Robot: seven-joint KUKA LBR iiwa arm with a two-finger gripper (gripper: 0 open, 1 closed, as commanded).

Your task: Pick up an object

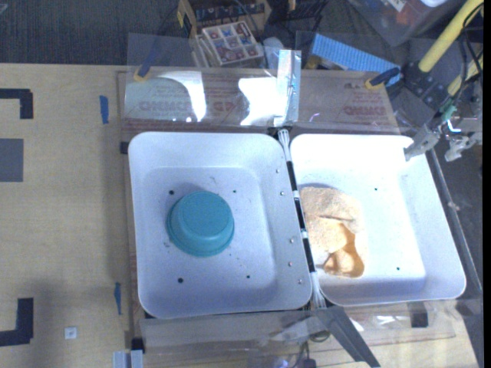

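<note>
1. Teal bowl (201, 222) sits upside down on the floor of the left bin (146, 159), a little left of centre, with nothing touching it
2. Tan, sponge-like stuff (330, 221) lies in the right bin (430, 228), pressed against the wall it shares with the other bin; it looks like a pale crumbly piece with a more orange piece (344, 261) below it, though I can't make out whether they are one thing or two
3. My gripper (430, 138) is out at the far right corner of the right bin, up by the rim and well apart from every object
4. I cannot tell from this view whether its fingers are apart or together; it is too small and cluttered there
5. Progress, as I judge it: nothing is lifted, nothing is gripped, so the whole pick is left to do
6. I'd still need to choose a target, bring the arm over it, descend and close
</note>
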